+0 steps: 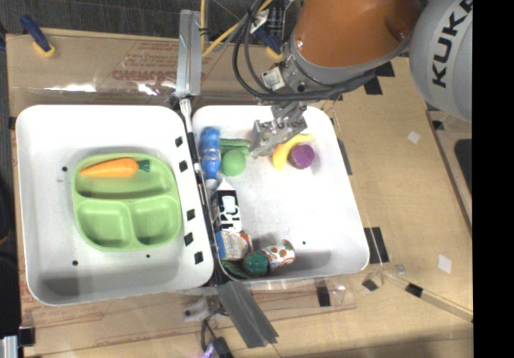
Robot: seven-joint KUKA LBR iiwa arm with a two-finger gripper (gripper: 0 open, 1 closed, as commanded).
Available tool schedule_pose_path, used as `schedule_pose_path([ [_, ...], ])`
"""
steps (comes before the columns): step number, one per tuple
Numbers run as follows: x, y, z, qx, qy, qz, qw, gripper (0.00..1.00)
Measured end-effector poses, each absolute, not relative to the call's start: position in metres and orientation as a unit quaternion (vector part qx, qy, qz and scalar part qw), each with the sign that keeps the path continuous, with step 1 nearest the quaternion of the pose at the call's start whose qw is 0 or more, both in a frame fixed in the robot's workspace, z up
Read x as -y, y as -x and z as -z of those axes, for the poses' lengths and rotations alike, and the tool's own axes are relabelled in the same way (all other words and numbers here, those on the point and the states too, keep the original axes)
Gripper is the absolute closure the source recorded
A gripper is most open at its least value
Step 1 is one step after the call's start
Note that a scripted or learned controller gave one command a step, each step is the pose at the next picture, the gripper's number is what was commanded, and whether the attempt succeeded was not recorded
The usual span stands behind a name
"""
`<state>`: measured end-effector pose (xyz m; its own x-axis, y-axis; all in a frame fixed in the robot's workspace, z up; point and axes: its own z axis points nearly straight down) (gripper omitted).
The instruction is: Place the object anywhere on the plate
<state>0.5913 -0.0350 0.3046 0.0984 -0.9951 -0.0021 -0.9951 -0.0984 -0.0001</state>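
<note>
The hand is low in the right bin, and a carrot lies on the plate in the left bin.

We see the arm point(353, 15) reach in from the right, with its hand point(277, 133) down in the right bin point(321, 212), close to a yellow toy point(283, 154), a purple toy point(303, 156) and a green ball point(234, 162). We cannot tell if the hand is spread or pressed together, or if it pinches a thing. A blue bottle point(210, 152) lies by the bin's left wall, and small toys point(261, 256) sit near its front edge. In the left bin point(40, 188) we see a green plate point(128, 200) with three parts. The orange carrot point(112, 168) lies in the long top part. Both bins rest on the table point(418, 212).
</note>
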Motion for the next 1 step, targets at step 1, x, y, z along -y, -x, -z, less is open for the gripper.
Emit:
schedule_pose_path([
  [1,0.0693,-0.5984,-0.2827,-0.520,0.854,-0.0013,0.000,1.00],
])
